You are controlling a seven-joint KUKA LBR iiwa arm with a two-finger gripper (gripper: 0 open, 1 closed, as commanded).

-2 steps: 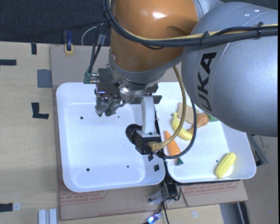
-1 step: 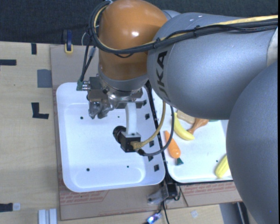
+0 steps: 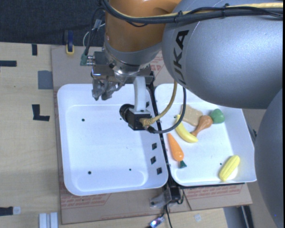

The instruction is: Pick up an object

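Five small toy foods lie in the right-hand shallow white plastic bin (image 3: pixel 237 127), and any of them could be the thing to pick up: one orange plastic carrot (image 3: pixel 175 147) with a dark green tip, lying near the bin's left wall; one curved yellow plastic banana (image 3: pixel 186 134) just up and to the right of the carrot; one tan wooden-looking drumstick-shaped piece (image 3: pixel 203 124) touching or nearly touching the banana's upper end; one round green ball-like piece (image 3: pixel 217 116) at the drumstick's far end (whether it is joined to it cannot be told); and one yellow ribbed corn cob (image 3: pixel 229 167) lying apart from the rest, near the bin's lower right corner. A pale tan flat piece (image 3: pixel 191 113) also shows just above the drumstick, partly hidden by the arm. The second bin, the left-hand shallow white plastic bin (image 3: pixel 85 175), sits touching the first along their shared edge, and a few small dark marks dot its floor. The two-finger grey metal gripper (image 3: pixel 103 93) hangs over the upper left part of that left bin, well apart from all the toys, with nothing seen between its fingers; whether they are open or closed cannot be told. Above it rises the one grey robot arm with its orange band (image 3: pixel 137 13), and a black cable (image 3: pixel 173 106) loops down from it across the bins' shared edge.
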